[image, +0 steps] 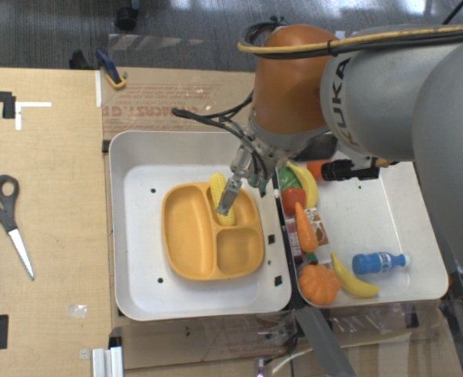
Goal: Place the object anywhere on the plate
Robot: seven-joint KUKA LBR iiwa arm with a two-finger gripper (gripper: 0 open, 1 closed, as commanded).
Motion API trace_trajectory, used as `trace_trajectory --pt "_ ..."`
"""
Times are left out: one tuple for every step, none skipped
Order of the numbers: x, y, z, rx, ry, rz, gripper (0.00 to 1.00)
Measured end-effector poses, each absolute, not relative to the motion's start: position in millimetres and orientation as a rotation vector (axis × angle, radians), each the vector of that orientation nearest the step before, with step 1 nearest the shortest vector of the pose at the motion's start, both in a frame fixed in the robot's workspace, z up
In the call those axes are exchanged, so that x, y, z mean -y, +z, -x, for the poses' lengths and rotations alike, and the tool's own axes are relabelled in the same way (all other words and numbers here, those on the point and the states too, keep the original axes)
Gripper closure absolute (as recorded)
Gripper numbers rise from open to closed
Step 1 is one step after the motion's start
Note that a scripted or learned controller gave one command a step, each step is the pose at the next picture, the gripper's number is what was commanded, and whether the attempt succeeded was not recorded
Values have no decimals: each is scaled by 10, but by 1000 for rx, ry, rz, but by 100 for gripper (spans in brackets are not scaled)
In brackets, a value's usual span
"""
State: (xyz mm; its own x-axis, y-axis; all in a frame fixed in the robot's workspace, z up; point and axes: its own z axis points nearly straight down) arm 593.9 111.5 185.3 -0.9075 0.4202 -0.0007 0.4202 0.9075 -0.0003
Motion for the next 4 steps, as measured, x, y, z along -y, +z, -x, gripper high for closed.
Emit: trace_trajectory --pt "-1115 1853 -5939 -3067 -1 -676 0" --pt "-1115 1853 -5939 -3067 -1 -676 0" --pt "-1115 1853 -5939 -3067 -1 -676 0" --pt "-1115 1853 -5939 -3067 -1 -676 0"
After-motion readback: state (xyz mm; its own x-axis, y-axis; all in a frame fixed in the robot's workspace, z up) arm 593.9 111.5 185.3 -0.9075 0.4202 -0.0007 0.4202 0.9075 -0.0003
